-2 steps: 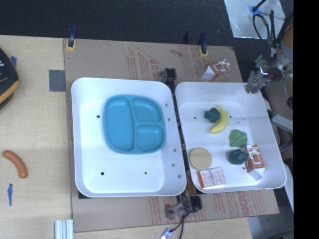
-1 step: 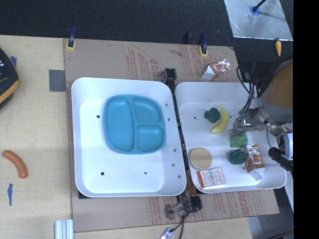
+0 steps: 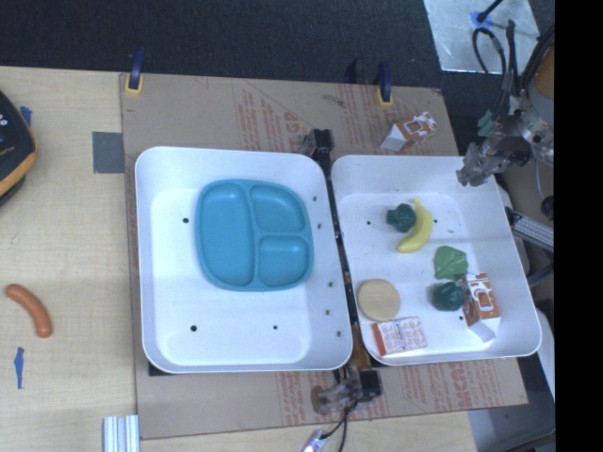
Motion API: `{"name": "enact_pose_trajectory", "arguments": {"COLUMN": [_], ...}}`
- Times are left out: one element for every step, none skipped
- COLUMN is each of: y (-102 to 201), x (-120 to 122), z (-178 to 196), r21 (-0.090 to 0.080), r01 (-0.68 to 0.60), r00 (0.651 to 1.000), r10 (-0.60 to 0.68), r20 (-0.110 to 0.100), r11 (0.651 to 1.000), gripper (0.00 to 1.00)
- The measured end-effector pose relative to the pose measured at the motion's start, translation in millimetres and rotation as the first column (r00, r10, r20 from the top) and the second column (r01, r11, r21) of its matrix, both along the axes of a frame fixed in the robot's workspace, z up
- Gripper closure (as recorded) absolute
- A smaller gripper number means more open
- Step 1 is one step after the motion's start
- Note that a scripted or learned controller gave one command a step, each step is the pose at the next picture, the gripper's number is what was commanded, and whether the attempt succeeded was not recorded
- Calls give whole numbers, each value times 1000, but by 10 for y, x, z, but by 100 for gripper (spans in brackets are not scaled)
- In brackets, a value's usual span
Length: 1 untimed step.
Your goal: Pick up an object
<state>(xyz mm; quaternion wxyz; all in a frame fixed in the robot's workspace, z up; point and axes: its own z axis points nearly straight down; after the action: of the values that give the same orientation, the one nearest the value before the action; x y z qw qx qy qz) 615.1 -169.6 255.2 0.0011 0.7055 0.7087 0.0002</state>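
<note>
gripper at right bin far corner, arm cut off at frame edge; fingers' state: cannot tell. banana partly overlapped by dark green item.

The light is even and rather bright, and it washes out the white of the left bin. Inside its left wall lies a soft shadow. Beyond the bin, the floor at the top is very dark. The picture is slightly soft; small print on packets is unreadable.
</note>
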Motion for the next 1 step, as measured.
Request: {"name": "enact_pose_trajectory", "arguments": {"y": [-362], "x": [-412], "z": [-929], "r21": [0], "r01": [0], "r00": [1000], "r10": [0], "r20": [-7], "r11": [1000], "gripper": [0]}}
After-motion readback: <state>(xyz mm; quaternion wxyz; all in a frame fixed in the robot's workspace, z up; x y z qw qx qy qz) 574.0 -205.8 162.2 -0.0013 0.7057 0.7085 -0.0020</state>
